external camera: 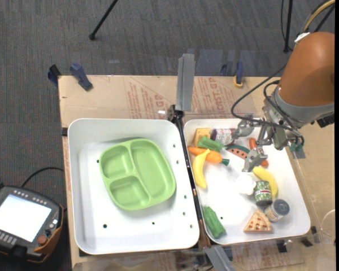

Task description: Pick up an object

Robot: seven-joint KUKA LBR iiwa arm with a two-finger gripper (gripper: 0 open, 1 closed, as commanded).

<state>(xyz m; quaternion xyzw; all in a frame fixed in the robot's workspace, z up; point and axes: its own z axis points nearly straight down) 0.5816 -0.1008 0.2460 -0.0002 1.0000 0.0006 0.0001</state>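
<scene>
Camera view. The surface is a brown board carrying two shallow white bins side by side. The left bin sits at center left of the frame and holds a green divided plate, lying flat with three compartments.

The right bin sits at center right and holds a scatter of toy food items. A yellow banana lies near the bin's left wall, with an orange carrot just above it and a green vegetable touching the carrot's upper side. A small bottle lies on its side near the bin's upper edge. A second banana lies toward the right side, with a green-labelled can touching it from the lower left. A second can rests near the lower right corner, just beside a pizza slice. A green cucumber lies near the lower left corner of this bin.

The arm enters from the upper right of the frame. The gripper hangs over the upper middle of the right bin, its fingers apart and pointing down, with no object between them.

A teach pendant lies at the lower left of the frame, off the surface.
</scene>
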